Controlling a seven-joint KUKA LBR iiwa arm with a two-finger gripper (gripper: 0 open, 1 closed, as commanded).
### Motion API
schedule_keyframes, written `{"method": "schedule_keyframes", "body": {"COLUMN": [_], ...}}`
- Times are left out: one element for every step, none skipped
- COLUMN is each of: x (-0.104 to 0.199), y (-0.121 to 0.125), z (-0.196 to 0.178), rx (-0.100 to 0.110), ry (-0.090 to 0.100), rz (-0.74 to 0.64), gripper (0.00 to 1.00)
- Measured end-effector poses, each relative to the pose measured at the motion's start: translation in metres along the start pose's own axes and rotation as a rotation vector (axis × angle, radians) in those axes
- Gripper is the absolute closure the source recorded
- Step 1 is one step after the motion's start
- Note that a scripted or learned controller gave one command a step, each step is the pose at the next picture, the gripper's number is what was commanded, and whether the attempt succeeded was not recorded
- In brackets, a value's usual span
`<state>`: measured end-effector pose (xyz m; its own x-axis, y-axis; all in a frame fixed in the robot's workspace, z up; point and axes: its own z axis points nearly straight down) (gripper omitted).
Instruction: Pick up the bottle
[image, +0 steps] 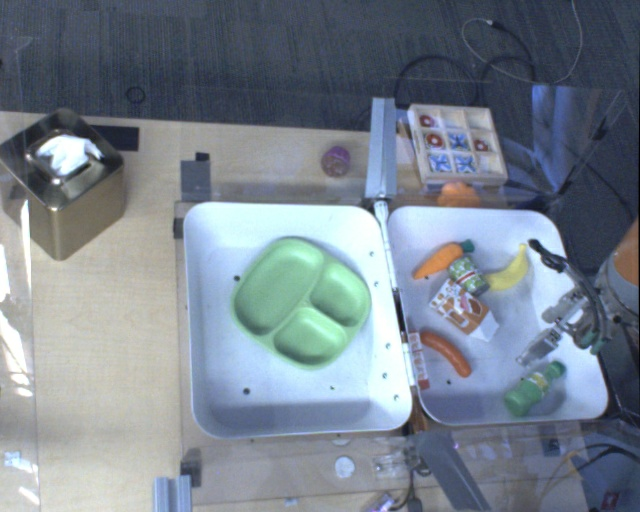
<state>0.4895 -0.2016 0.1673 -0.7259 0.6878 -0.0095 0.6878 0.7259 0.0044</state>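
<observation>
— Bottle (533, 389)?
— Green, lying tilted in the right bin (580, 405), near the front right corner.
— Gripper (556, 330)?
— Just above the bottle, apart from it, low over the bin's right side. Jaws slightly parted, gripping nothing.
— Around it?
— Sausage (447, 352) to the left, banana (510, 271) and carrot (441, 260) farther back. Green plate (302, 301) in the left bin (205, 330).

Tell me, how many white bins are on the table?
2. The left bin holds a green divided plate. The right bin holds the toy food and the green bottle, with the gripper just above the bottle.
</observation>
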Motion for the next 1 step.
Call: {"method": "schedule_keyframes", "body": {"x": [0.0069], "y": [0.0103], "z": [0.0763], "rx": [-0.002], "ry": [-0.006], "rz": [-0.234], "gripper": [0.0]}}
